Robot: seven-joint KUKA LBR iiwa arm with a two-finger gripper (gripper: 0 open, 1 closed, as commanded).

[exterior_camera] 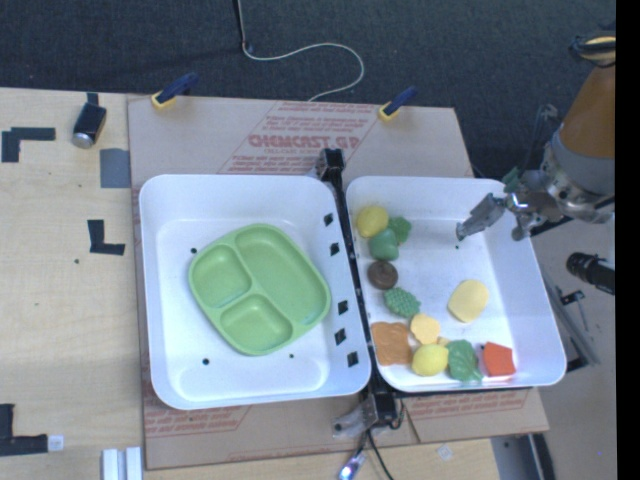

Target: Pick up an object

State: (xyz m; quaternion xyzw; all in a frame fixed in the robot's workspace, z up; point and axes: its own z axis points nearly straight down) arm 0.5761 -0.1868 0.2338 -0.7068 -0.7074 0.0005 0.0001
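Observation:
The right bin (520,268) holds several toy foods: a yellow lemon (372,219) with a green piece (398,230) beside it, a brown round piece (383,274), a green bumpy piece (402,301), a pale yellow lump (467,300), an orange slab (391,342), two small yellow pieces (428,344), a green piece (462,360) and a red-orange block (498,360). My gripper (497,218) hangs over the bin's upper right part, its fingers spread with nothing between them. It stands above and right of the pale yellow lump.
The left bin (170,268) carries a green sectioned plate (259,287). Both bins rest on a cardboard sheet (290,138) held by blue-yellow clamps (174,89). A black divider (345,258) runs between the bins. A small cylinder (89,123) lies on the bench at far left.

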